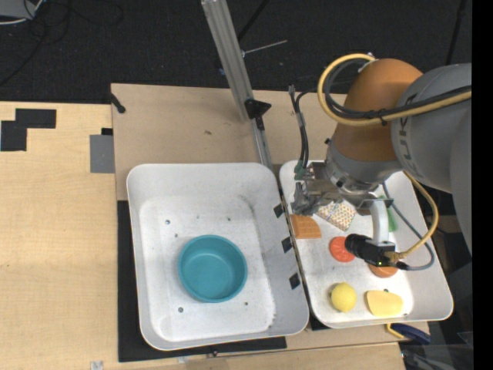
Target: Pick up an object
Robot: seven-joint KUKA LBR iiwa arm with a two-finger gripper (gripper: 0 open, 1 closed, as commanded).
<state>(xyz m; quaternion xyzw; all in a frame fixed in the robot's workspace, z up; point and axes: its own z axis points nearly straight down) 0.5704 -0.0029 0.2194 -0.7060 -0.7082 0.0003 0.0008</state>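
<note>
My gripper reaches down into the right bin near its far left corner, under the orange wrist band. Just below it lies a flat orange-brown square. Beside that a checkered pink and white piece sits partly under the wrist. A red round thing lies in the middle of the bin. Toward the front edge are a yellow ball and a yellow wedge. An orange object peeks out near the red one. Nothing shows between the fingers.
The left bin holds a teal bowl at its front centre. A slanted metal rail rises behind the bins. The wall between the two bins carries black clips.
</note>
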